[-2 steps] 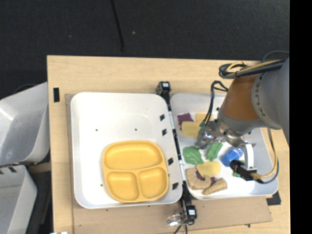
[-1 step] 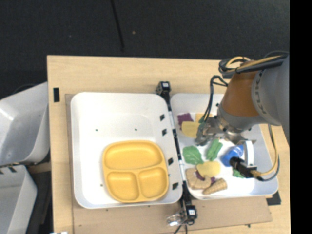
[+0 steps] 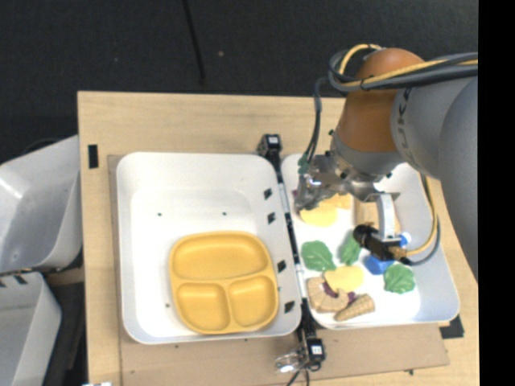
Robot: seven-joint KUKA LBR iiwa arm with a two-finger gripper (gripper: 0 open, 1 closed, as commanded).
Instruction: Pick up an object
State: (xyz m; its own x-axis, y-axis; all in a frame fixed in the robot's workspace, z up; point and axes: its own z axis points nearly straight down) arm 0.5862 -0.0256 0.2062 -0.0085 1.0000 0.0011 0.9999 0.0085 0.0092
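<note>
Wooden surface (image 3: pixel 96 111) bearing two shallow white bins side by side. Left bin (image 3: pixel 153 183) carrying a yellow three-compartment tray (image 3: pixel 224 282) toward its near half. Right bin (image 3: pixel 434 292) crowded with small toy foods. Grey arm (image 3: pixel 438 127) with orange band entering from the right, wrist poised over the far half of the right bin.

Gripper (image 3: pixel 315 191) low above the bin's left edge; jaws' spread cannot be told, masked by the wrist body, and nothing seen held between them. Pale yellow piece (image 3: pixel 320 215) lying just beside and on the near side of the gripper, apparently the closest candidate; long axis roughly left to right across the bin. Green leaves (image 3: pixel 317 255) nearer the camera, then a second yellow piece (image 3: pixel 348 277), a blue item (image 3: pixel 376 264), a further green leaf (image 3: pixel 399 278), and a tan cone (image 3: pixel 356 307) at the near rim.

Judged requirement for the coming move: short shift toward the near side, then descent.
</note>
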